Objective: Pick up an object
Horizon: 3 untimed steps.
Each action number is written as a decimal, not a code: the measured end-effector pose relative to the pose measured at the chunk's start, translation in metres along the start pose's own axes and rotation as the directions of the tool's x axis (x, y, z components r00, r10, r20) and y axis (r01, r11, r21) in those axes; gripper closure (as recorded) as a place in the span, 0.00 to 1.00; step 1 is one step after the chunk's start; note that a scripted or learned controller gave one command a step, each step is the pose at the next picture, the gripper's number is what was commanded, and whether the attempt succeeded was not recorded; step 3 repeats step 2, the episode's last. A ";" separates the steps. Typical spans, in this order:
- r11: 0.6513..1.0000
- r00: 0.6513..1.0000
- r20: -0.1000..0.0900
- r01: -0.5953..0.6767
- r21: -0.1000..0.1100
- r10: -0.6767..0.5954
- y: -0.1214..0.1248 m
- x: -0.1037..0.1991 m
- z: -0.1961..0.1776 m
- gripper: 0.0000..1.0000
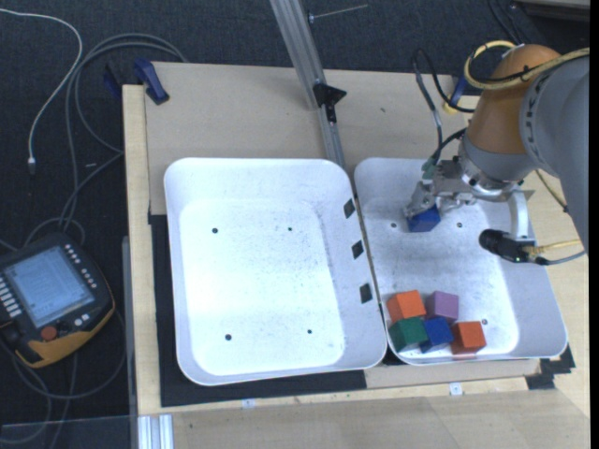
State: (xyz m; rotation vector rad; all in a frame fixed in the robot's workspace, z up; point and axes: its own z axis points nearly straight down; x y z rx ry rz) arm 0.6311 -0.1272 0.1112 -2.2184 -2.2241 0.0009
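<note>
My gripper (426,206) hangs over the back part of the right bin (468,269), reaching in from the right under the orange wrist band. A small blue block (424,220) sits between its fingertips, and the gripper is shut on it. At that bin's front edge lies a cluster of blocks: an orange one (406,304), a purple one (444,304), a green one (406,333), a second blue one (436,331) and an orange-red one (468,336).
The left bin (187,185) stands beside the right one, with black clips along the shared rim. A metal post (304,45) rises slantwise behind the bins. A teach pendant (47,293) and cables lie off the bench at left.
</note>
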 end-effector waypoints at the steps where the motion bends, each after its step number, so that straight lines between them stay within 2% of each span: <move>1: 1.000 1.000 -0.004 0.004 -0.003 -0.004 -0.058 0.066 -0.093 1.00; 2: 1.000 1.000 -0.006 0.007 0.004 -0.007 -0.064 0.155 -0.088 1.00; 3: 1.000 1.000 -0.006 0.007 0.004 -0.007 -0.064 0.155 -0.088 1.00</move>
